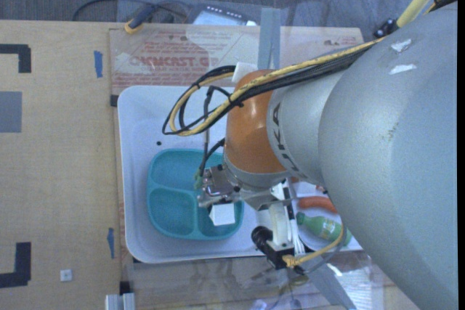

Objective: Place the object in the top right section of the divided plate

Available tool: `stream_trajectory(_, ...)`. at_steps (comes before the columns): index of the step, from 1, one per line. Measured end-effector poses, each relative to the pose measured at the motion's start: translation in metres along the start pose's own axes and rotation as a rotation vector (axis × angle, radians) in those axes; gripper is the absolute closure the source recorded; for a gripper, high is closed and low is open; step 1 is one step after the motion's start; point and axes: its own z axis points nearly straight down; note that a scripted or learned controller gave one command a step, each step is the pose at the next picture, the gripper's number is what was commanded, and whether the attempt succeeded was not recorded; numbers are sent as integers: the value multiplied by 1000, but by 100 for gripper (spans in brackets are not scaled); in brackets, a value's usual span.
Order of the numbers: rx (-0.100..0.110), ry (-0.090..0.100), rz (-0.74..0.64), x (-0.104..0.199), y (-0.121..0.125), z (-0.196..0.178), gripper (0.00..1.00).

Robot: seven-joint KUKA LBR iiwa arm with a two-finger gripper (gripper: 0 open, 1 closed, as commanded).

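A teal divided plate (173,205) lies in the left white bin (138,156), toward its front. My arm comes in from the right, and its orange band (251,134) hangs over the plate's right side and hides that part. The gripper (218,201) sits low over the plate's right sections. A small white block (223,215) shows right under the gripper, above the plate's near right section. I cannot tell whether it is held or lying on the plate.
An orange carrot-like item (317,204) and a green item (325,228) lie in the right bin, partly behind the arm. Yellow and black cables (190,104) loop over the left bin's back. A wooden board (58,156) lies to the left.
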Motion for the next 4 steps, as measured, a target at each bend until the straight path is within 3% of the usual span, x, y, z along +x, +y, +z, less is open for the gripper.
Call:
stream_trajectory(1,-3,0,48,-37,10,-108,100)
stream_trajectory(2,-1,0,104,-31,-6,-35,100)
stream_trajectory(3,-3,0,270,-22,43,-27,100)
stream_trajectory(4,-1,0,181,-10,-4,-77,100)
